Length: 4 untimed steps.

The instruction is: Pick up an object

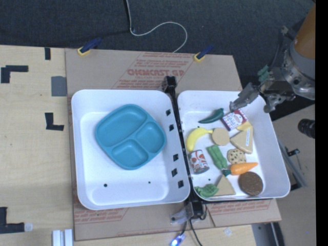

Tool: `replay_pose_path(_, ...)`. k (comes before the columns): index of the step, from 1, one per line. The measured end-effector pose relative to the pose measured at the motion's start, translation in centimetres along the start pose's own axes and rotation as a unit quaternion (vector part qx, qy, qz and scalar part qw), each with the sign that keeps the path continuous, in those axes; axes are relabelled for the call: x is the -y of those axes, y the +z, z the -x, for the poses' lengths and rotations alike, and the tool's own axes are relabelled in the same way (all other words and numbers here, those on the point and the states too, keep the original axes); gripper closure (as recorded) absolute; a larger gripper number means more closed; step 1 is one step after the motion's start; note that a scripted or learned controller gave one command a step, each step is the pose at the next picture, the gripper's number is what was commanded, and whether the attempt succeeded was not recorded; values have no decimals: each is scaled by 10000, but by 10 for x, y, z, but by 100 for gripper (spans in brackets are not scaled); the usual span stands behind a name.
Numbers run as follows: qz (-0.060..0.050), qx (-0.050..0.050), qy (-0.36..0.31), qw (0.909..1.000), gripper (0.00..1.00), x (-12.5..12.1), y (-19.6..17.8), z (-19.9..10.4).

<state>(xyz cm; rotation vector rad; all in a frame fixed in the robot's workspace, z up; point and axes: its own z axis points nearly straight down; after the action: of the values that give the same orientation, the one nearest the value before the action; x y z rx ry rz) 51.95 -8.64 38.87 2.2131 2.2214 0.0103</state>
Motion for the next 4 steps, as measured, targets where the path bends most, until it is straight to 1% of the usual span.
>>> replay_pose_path(1, -48, 7, 5, 10000, 100, -2, -3, 1)
replay_pose_path(2, 30, 2, -1, 10000, 100, 35, -131, -41)
replay_pose_path(3, -40, -6, -36, 10000, 100, 34, -147, -137)
replay_pose_path(4, -49, 0, -15, 10000, 100, 34, -146, -187)
